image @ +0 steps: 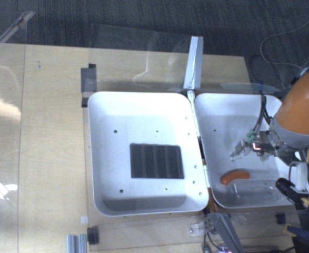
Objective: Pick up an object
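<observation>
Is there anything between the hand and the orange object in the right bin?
No. In the camera view, bare white floor of the right bin separates the hand from the orange object lying just below it.

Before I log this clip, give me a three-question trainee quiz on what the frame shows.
1. True or false: the orange sausage-shaped object lies in the right bin.
2. Which bin holds the dark ribbed panel? A) left bin B) right bin
3. Fill in: the gripper hangs over the ____ bin, nearer the bin's far wall than the orange object is.

Key: 1 true; 2 A; 3 right.
</observation>
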### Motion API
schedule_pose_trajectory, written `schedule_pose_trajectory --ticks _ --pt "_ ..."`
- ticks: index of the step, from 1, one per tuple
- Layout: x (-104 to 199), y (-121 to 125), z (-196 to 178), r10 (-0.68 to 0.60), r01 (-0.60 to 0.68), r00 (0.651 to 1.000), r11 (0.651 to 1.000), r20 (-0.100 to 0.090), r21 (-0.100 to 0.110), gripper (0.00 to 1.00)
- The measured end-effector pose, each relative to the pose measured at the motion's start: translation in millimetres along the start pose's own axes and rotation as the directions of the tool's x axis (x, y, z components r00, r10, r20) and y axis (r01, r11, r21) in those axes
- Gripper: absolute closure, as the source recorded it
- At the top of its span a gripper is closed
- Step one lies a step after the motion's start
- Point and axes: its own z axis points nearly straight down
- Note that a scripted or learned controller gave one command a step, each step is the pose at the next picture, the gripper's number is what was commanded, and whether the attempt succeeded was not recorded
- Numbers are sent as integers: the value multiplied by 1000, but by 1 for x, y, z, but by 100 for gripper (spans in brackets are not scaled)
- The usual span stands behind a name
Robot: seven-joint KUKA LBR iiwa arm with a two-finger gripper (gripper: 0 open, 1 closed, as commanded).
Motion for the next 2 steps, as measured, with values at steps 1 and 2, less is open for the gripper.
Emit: schedule_pose_trajectory --ticks 1,2 --pt "15 -11 70 -46 46 999 999 1 -9 0" --pt "15 -7 57 -47 47 999 999 3 -20 100"
